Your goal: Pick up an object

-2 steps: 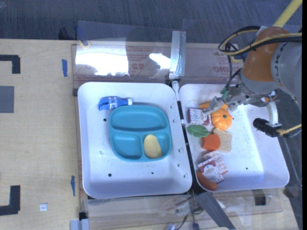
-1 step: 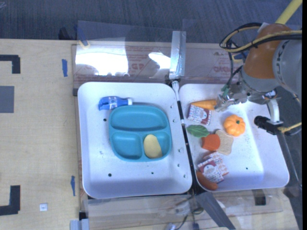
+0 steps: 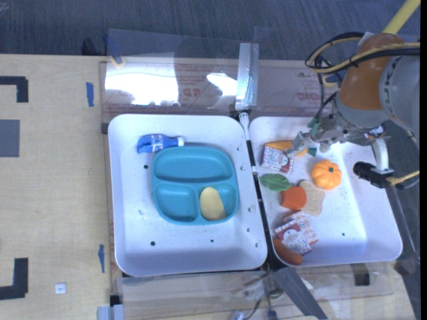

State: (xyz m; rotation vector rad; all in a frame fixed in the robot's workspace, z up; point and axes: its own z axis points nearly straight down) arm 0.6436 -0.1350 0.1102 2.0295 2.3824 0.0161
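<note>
A: Right bin point(image 3: 373, 235): white, shallow, rounded corners. Crowded near its left wall with a small red-and-white packet point(image 3: 275, 159), a green leaf-shaped piece point(image 3: 274, 181), a red-orange piece point(image 3: 292, 197) touching a tan slice point(image 3: 313, 199), and a second printed packet point(image 3: 297, 233) at the near edge. Orange pumpkin point(image 3: 326, 174), ribbed and round, set just right of the cluster.

B: Hand point(image 3: 308, 141): lowered over the bin's far left corner, just beside a yellow-orange wedge point(image 3: 280, 145); finger spread could not be told. Nothing seen gripped.

A: Left bin point(image 3: 127, 199): held a blue three-compartment tray point(image 3: 190, 179), smooth plastic, with a yellow egg-shaped item point(image 3: 212, 203) in its near right compartment; a blue bottle point(image 3: 159, 143) lay beside the tray's far edge.

B: Worktop point(image 3: 47, 199): pale wood, marked with black and blue tape. Beyond it, grey carpeted floor point(image 3: 200, 5).
</note>
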